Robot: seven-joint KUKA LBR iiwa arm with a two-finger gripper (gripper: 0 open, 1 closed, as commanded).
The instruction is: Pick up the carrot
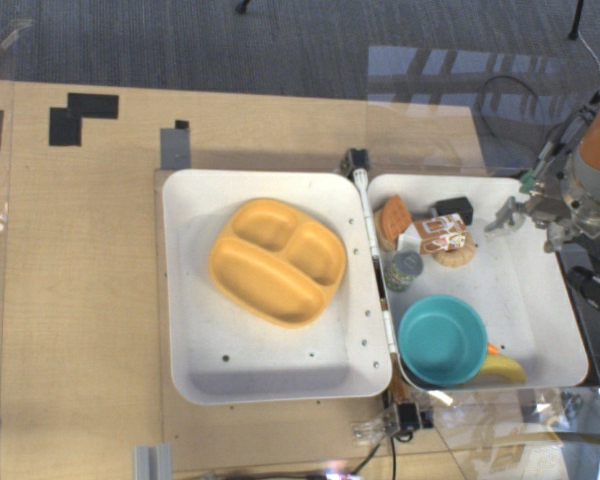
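Note:
A small orange tip [493, 349] pokes out between the teal bowl [440, 340] and a yellow banana [507, 370] at the front of the right bin [540, 298]. It looks like the carrot, and the bowl hides most of it. My gripper [530, 228] hangs over the right bin's far right part, well behind the bowl. It is open, with nothing between its two grey fingers [504, 217]. The arm comes in from the right edge.
A yellow divided plate [278, 260] lies in the left bin [195, 368]. At the back of the right bin lie an orange-brown pastry [391, 220], a black block [452, 208], a small printed box [440, 234], a cookie [460, 255] and a grey can [405, 267].

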